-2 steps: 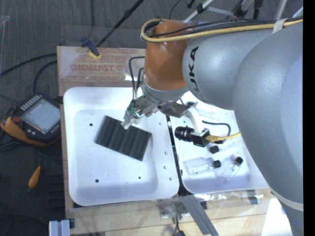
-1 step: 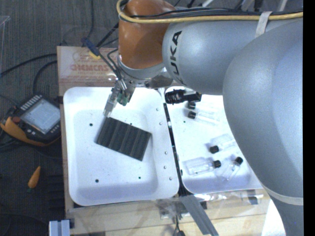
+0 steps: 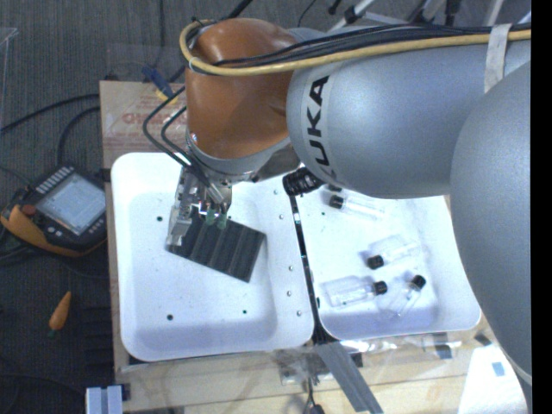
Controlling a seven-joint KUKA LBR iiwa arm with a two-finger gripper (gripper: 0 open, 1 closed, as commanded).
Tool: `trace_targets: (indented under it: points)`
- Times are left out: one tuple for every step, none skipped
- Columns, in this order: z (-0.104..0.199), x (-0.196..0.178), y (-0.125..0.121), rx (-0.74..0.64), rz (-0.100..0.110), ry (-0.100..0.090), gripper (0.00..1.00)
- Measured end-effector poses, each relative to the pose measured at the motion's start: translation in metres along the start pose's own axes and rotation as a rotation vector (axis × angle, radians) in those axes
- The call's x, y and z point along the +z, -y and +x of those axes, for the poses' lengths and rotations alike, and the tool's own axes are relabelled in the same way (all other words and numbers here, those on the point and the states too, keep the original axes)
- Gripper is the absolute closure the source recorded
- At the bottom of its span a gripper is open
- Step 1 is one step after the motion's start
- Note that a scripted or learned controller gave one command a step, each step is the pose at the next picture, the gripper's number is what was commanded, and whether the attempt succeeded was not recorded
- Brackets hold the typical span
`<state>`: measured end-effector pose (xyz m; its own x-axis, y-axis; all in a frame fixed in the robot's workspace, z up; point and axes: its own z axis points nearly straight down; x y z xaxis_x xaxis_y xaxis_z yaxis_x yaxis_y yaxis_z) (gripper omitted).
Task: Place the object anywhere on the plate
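Gripper (image 3: pixel 197 218) sits over the left bin (image 3: pixel 147 317), fingers pointing down at the top-left corner of the plate (image 3: pixel 222 248). Can't tell if the fingers are open or closed, and nothing is visibly between them. One metal finger (image 3: pixel 179 224) touches or sits just above the plate's left edge.

Plate: dark, flat, rectangular, ribbed surface, lying skewed in the middle of the left bin. Bin is glossy white plastic, shallow, with rounded corners.

Right bin (image 3: pixel 448 309) holds the vials (image 3: pixel 388 255): small clear cylinders with black caps, scattered and lying on their sides. None is on the plate.

Arm: orange band (image 3: pixel 233 84) directly above the wrist, then a smooth grey link (image 3: pixel 379 119) running off to the right. A cable (image 3: pixel 345 46) is draped across the top of the link.

Pendant (image 3: pixel 62 210) on the floor left of the bench.
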<state>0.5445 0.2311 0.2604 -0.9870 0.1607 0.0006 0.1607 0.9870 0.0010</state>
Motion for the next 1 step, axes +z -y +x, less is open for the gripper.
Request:
trace_targets:
  points:
    - [-0.0586,-0.1740,-0.0109,-0.268,0.000,0.004,1.00]
